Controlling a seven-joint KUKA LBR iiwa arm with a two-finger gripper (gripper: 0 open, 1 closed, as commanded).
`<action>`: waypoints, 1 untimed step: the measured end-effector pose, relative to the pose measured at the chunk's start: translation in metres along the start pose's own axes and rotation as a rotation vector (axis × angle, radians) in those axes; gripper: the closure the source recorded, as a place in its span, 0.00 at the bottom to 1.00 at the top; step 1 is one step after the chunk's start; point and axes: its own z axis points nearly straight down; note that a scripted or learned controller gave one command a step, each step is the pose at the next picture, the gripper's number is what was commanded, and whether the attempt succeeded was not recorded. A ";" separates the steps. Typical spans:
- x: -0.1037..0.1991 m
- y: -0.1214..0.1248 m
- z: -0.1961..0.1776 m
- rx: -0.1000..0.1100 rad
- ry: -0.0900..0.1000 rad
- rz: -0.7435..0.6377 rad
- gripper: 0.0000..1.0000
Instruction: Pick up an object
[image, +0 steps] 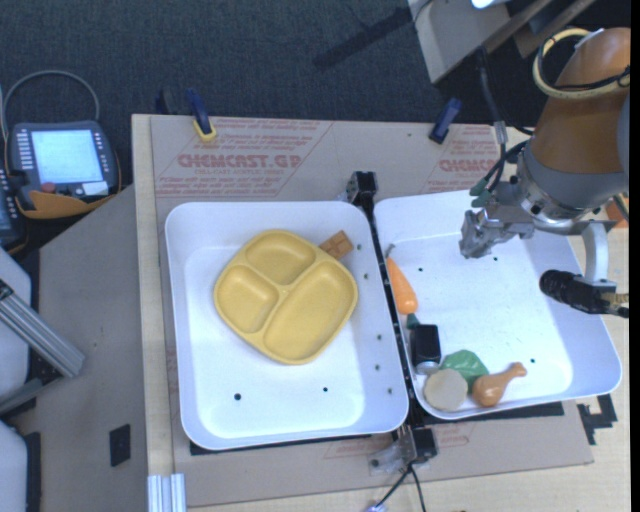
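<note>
Cardboard (150, 330) underlies two white bins. Left bin (200, 390) holds a yellow divided plate (286, 295). Right bin (560, 340) holds carrot (402, 287), black block (426, 344), drumstick (497, 383); gripper (480, 240) hangs above, finger state unclear.

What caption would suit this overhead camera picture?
Robot gripper hovers above the right bin near a carrot; a yellow tray fills the left bin.

bench (150, 300) | left bin (190, 330) | right bin (590, 350) | side by side
</note>
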 end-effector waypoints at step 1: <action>0.057 -0.015 0.001 0.002 0.001 -0.002 1.00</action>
